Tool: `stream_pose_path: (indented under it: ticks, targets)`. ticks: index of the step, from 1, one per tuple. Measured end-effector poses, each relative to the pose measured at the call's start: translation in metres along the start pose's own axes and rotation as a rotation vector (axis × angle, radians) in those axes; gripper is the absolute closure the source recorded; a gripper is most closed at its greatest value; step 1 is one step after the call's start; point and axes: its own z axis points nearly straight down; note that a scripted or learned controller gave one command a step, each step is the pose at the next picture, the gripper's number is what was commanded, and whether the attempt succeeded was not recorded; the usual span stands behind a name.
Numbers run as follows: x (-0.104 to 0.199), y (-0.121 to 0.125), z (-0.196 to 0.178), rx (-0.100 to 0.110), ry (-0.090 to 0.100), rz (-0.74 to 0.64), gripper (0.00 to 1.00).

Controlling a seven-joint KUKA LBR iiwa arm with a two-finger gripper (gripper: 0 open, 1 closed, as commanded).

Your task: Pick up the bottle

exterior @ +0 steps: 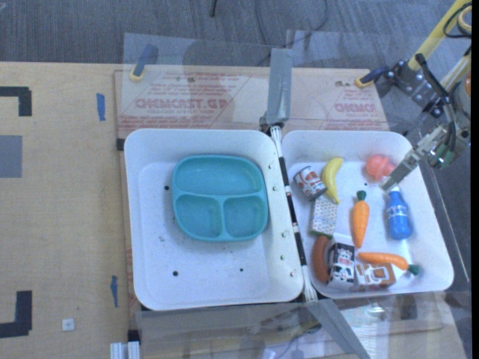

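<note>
The bottle [397, 215] is blue with a white cap and lies in the right bin [441, 238], near its right wall, cap pointing to the far side. My gripper [398, 173] reaches in from the right and hangs just above the bottle's cap end, between the cap and a pink round toy [378, 166]. Nothing shows in its grasp.
The right bin also holds a banana [331, 178], a small can [307, 182], two carrots [360, 219] [383, 260], a sausage [321, 256], a milk carton [342, 264] and a patterned packet [324, 215]. A teal divided plate [221, 198] lies in the left bin [150, 275].
</note>
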Motion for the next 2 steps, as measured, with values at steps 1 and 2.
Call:
stream_pose_path:
  ticks: [1,2]
  targets:
    - [0.006,-0.071,0.066,0.000,-0.001,-0.149,0.00]
    - [-0.041,-0.028,0.168,0.000,0.000,-0.067,0.00]
